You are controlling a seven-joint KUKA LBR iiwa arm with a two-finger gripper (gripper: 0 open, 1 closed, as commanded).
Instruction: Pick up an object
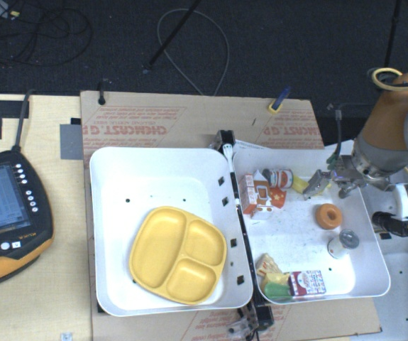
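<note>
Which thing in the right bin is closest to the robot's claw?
The yellow item, just left of the gripper. The orange ring and red-and-white carton sit farther away.

The two white bins [154, 163] look like smooth, shiny plastic. The yellow divided plate [177, 254] is smooth plastic with a soft shine. Under the bins lies brown cardboard [189, 116], flat and dull. The far floor [118, 34] looks like rough, dark carpet.

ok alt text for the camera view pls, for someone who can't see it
A grey and orange robot arm reaches from the right over the right white bin, which holds an orange ring, cartons and small items. The left white bin holds a yellow divided plate.
</note>
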